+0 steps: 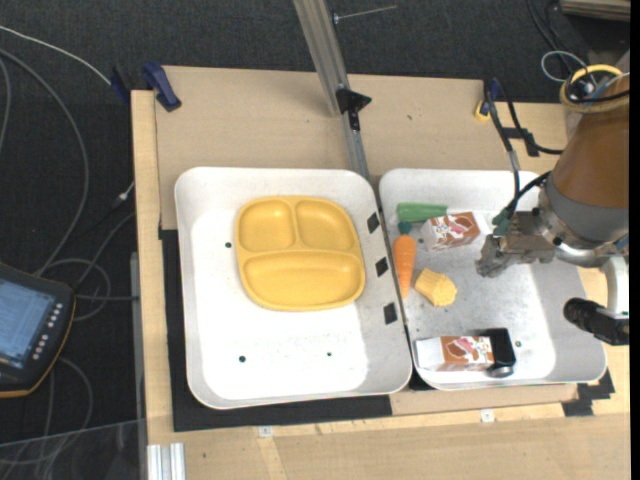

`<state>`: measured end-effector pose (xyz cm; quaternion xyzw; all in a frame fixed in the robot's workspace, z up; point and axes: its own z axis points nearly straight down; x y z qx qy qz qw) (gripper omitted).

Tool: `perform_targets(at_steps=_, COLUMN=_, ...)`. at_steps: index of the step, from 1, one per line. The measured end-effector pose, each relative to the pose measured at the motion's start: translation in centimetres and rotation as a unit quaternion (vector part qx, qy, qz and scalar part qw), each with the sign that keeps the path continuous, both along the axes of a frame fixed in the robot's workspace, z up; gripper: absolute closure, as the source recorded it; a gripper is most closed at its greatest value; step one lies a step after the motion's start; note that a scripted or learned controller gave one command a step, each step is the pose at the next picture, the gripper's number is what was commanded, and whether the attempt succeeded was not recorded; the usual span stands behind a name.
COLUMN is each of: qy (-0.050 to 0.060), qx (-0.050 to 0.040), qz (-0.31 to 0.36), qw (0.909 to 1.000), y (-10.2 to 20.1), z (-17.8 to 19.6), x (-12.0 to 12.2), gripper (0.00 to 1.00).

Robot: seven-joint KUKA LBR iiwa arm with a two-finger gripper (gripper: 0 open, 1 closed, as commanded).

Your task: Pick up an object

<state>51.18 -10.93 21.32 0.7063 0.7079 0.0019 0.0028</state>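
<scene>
The right bin (530,313) holds a carrot with a green top (404,257), a yellow corn piece (435,288), a small carton (455,230) near the back and a second carton with a black end (468,352) at the front. My gripper (497,255) hangs over the right half of this bin, just right of the back carton. Nothing shows between its fingertips.
The left bin (210,348) carries a yellow divided plate (298,252). A metal pole (322,38) rises from the back between the bins. Black clips (380,266) line the divider. Cables lie on the floor at left.
</scene>
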Motion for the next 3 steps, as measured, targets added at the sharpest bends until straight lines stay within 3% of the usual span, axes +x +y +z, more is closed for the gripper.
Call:
perform_targets(at_steps=1, qy=-0.001, qx=-0.0002, qz=0.0, qw=1.0, y=0.2, z=6.4, x=0.3, gripper=1.0)
perform_targets(at_steps=2, qy=0.004, qx=0.0022, qz=0.003, qw=1.0, y=6.1, z=6.3, x=0.2, gripper=1.0)
perform_targets(at_steps=3, qy=0.006, qx=0.0023, qz=0.002, qw=1.0, y=10.7, z=4.9, x=-1.3, gripper=1.0)
